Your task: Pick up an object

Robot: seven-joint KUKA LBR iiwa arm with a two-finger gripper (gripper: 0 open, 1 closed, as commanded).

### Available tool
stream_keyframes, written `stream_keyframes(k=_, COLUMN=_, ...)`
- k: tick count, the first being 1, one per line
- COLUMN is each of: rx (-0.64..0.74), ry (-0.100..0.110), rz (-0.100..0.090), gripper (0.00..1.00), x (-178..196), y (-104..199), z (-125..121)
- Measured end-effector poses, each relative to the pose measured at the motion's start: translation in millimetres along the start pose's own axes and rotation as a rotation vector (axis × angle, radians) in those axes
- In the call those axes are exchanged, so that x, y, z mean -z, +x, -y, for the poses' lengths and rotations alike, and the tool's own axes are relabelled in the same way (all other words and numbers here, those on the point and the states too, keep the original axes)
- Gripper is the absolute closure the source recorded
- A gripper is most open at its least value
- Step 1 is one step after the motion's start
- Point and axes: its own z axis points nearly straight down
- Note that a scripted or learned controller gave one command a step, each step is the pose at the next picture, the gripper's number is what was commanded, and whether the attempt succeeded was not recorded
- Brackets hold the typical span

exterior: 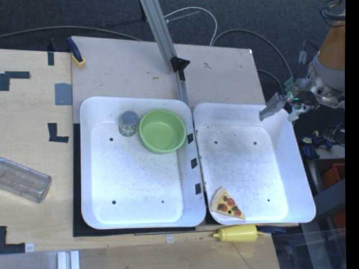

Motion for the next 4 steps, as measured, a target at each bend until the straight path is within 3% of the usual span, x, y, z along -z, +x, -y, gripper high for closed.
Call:
stream_keyframes(k=1, rx=0.0, ry=0.0, rz=0.0, gripper=0.0, x=0.0, y=0.0, z=0.0)
stream_keyframes(k=4, rx=0.0, ry=0.007, rz=0.0, gripper=0.0, x=-180.8, y=-9.9, z=-7.5)
